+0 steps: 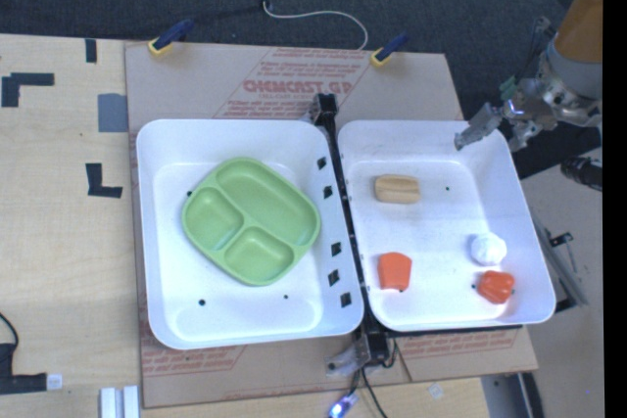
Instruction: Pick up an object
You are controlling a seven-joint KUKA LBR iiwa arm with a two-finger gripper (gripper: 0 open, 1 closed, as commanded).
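Gripper (487,125) at the far right corner of the right bin (524,210), hanging over the rim, nothing visible between the fingers; whether open or shut, impossible to tell at this size. Above it, grey arm with orange band (578,20), reaching in from the right. Wooden desk (59,240) underneath, with a brown cardboard sheet (284,88) bearing red print, held by two blue-and-yellow clamps (171,35) at the far edge. Two shallow white bins side by side on the cardboard, touching along the middle. In the left bin (157,210), a green divided tray (251,220) with three compartments, lying flat and turned at an angle, near the centre. In the right bin, four small things, well apart from the gripper: a tan wooden block (397,189) towards the far left part; an orange-red piece (394,271) near the front left; a white ball-like object (488,249) near the right wall; a red-orange object (496,286) just in front of the white one, close to the front right corner. A white cable (294,13) across the dark floor beyond the desk.
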